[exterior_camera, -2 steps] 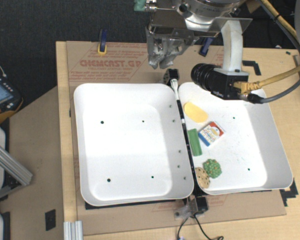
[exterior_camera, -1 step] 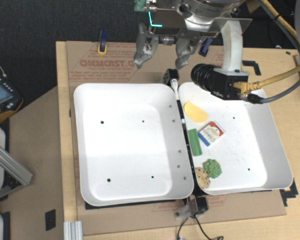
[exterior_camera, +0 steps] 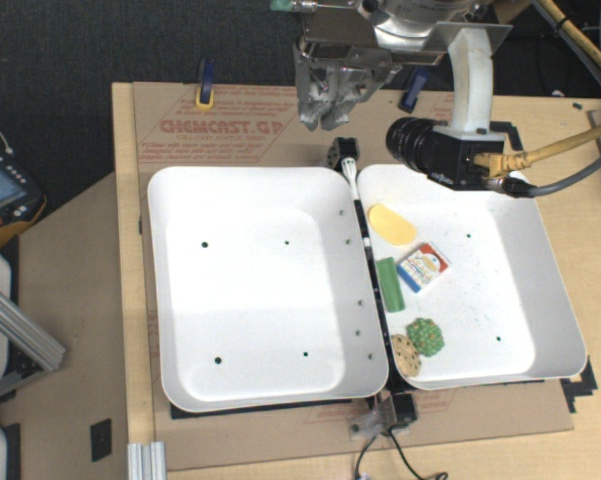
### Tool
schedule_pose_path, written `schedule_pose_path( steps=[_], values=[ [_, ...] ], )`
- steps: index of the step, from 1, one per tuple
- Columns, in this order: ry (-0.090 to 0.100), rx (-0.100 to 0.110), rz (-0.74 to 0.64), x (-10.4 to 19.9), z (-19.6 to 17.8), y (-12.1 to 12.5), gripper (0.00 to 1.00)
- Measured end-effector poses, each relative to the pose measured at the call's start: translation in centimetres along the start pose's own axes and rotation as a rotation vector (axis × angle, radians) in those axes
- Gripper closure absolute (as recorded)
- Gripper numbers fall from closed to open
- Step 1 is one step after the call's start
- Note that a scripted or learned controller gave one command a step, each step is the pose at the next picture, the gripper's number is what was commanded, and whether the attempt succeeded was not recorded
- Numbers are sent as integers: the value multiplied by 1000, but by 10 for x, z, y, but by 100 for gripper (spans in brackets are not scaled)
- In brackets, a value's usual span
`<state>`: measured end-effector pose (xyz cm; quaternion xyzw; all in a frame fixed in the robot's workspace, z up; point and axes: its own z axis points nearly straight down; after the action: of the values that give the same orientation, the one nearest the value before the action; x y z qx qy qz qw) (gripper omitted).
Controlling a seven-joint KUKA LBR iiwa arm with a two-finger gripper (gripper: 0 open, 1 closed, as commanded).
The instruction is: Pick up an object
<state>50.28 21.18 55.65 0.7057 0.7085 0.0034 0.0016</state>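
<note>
five objects [exterior_camera: 394,225] in right bin [exterior_camera: 525,268], pincer [exterior_camera: 325,103] above

Two shallow white plastic bins sit side by side on a brown cardboard sheet [exterior_camera: 230,123] covering the bench; the left bin [exterior_camera: 180,268] shows bare floor, and the right bin [exterior_camera: 520,268] holds its objects near its left wall. There lie a flat yellow oval piece [exterior_camera: 392,223], a green stick-shaped block [exterior_camera: 388,284], a small red, white and blue packet [exterior_camera: 422,267], a bumpy green lump [exterior_camera: 426,336] and a speckled tan round cookie [exterior_camera: 405,354]. The metal claw [exterior_camera: 325,103] hangs above the cardboard behind the bins, well apart from these objects.
</note>
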Motion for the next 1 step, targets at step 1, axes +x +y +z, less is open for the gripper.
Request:
schedule_pose_path(
  steps=[1],
  values=[
    [-1,2,0,0,1,0,0]
  ],
)
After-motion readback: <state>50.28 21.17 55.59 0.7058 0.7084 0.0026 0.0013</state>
